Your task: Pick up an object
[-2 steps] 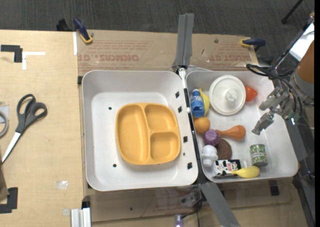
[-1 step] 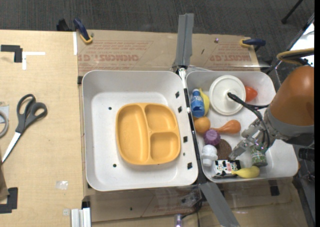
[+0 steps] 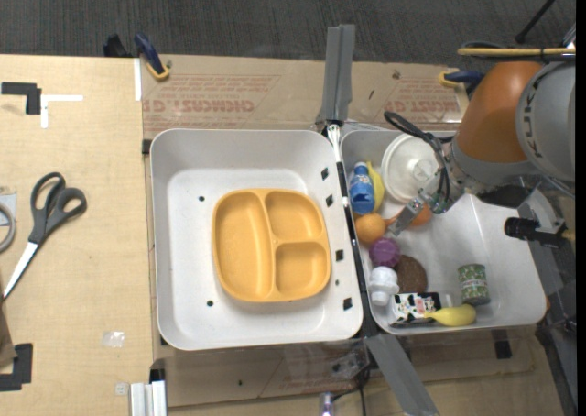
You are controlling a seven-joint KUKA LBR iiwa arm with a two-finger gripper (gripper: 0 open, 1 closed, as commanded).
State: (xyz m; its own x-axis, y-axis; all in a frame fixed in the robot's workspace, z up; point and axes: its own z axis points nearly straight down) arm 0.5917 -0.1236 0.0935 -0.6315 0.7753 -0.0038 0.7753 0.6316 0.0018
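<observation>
Orange ball [image 3: 369, 226], centre-right of frame, looks the nearest target. Gripper [image 3: 423, 205] sits just right of it; open/closed can't tell. Approach straight down, avoid the purple ball [image 3: 385, 250].

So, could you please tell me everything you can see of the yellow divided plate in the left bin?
The yellow divided plate looks like smooth matte plastic, roughly square with rounded corners. Raised ridges split it into three wells: one long well on its left side and two smaller ones stacked on the right. It lies flat and right side up on the floor of the left bin, near the middle, with nothing in its wells and nothing else touching it.
</observation>
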